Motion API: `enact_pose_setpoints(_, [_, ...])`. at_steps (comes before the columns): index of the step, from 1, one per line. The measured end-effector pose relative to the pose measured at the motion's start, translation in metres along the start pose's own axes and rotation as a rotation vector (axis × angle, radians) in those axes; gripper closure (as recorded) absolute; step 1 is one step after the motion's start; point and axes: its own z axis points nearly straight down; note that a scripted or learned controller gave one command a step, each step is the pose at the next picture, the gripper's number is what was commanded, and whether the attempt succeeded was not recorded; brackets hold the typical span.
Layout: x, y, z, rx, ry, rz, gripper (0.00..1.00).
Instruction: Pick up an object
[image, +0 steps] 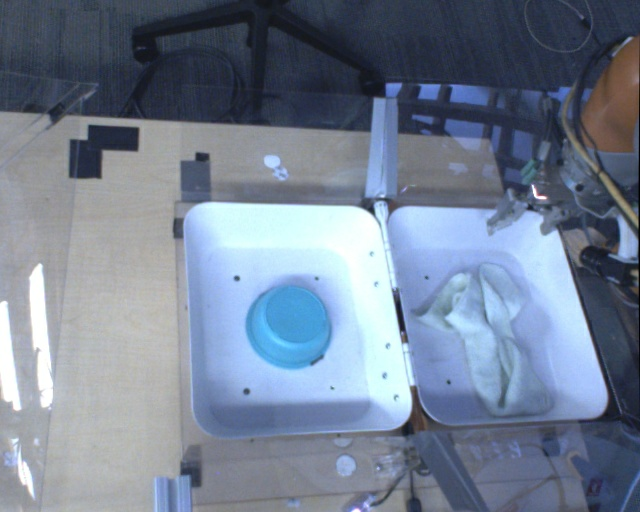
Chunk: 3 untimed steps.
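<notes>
Gripper is hanging over the far right corner of the right bin, fingers spread, nothing in them. The cloth sits mid-bin, a bit nearer and left of it, long axis running far-to-near. I'd go for that.

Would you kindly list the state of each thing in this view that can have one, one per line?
Blue bowl: upside down, resting in the left bin, untouched.
White cloth: crumpled and bunched, lying in the right bin, not held.
Gripper: fingers spread open, holding nothing, over the far right corner of the right bin, apart from the cloth.
</notes>
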Motion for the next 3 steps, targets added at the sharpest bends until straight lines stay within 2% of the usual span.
enact_pose_setpoints(1, [0.081,-0.011,0.114,0.000,0.001,-0.183,0.00])
enact_pose_setpoints(2, [0.083,-0.009,0.103,-0.006,0.000,-0.184,1.00])
enact_pose_setpoints(3, [0.110,0.010,0.023,-0.003,0.000,-0.068,1.00])
